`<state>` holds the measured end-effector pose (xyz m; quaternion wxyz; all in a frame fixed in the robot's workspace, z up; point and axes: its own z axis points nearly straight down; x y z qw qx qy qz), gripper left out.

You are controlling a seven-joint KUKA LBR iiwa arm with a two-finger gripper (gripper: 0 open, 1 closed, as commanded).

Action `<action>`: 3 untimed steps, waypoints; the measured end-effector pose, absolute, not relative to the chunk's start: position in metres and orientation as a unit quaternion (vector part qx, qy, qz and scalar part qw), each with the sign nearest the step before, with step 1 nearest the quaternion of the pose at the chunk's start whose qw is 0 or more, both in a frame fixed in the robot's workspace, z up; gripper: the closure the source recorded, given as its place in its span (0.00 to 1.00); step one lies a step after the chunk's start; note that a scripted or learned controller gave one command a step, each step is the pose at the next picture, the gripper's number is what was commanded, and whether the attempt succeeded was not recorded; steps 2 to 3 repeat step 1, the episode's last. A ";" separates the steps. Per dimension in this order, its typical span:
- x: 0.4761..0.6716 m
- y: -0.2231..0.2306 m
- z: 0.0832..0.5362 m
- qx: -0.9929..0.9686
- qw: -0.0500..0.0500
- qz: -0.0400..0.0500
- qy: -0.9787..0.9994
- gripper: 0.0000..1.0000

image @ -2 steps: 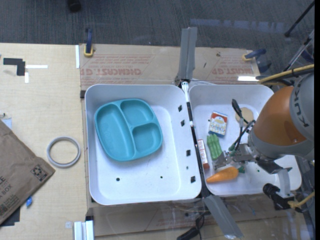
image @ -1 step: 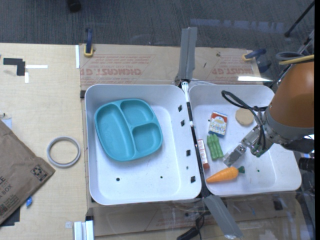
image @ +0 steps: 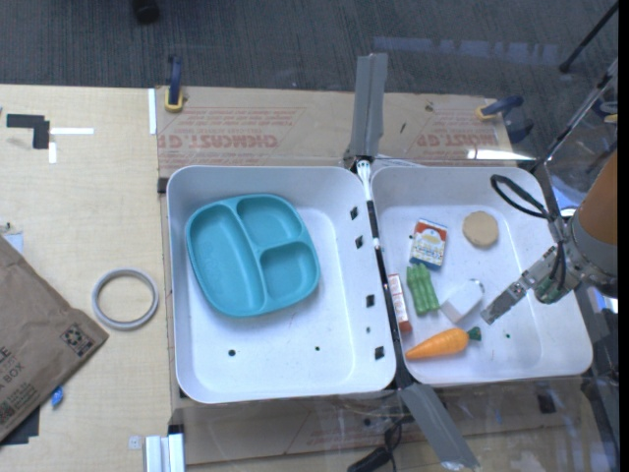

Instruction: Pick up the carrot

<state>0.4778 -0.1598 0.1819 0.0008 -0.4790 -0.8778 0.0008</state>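
Note:
The orange carrot (image: 438, 343), with a green stub at its right end, lies flat near the front edge of the right bin (image: 550, 357). My gripper (image: 493, 309) reaches in from the right at a slant. Its tip hangs just up and to the right of the carrot's green end, next to a small white block (image: 462, 301). Nothing is visibly held.
The right bin also holds a green pod-like item (image: 423, 289), a small printed box (image: 428, 243), a round tan biscuit (image: 481, 229) and a red-and-white tube (image: 396, 298) along its left wall. A teal divided plate (image: 254, 254) lies in the left bin. A tape ring (image: 125, 296) rests on the bench.

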 end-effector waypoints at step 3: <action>0.477 -0.106 0.116 -0.580 0.002 0.001 -0.815 0.00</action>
